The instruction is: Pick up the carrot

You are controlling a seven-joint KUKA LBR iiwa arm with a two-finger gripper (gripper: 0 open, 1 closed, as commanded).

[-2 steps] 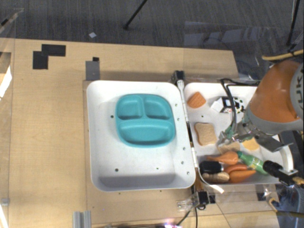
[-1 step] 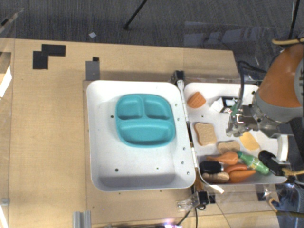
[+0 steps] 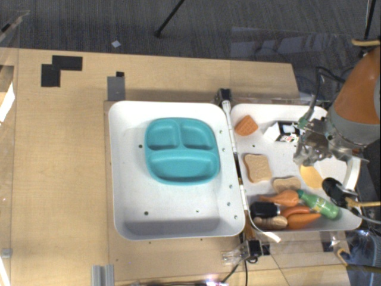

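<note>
Poised above the right bin [image 3: 280, 113], gripper [image 3: 310, 152] in a state impossible to tell, well apart from the carrot [image 3: 301, 220] crowded against the front wall beside a green bottle [image 3: 319, 205], so probably awkward to approach cleanly.

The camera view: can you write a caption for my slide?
Gripper hovers over the right bin; carrot lies at its near edge.
</note>
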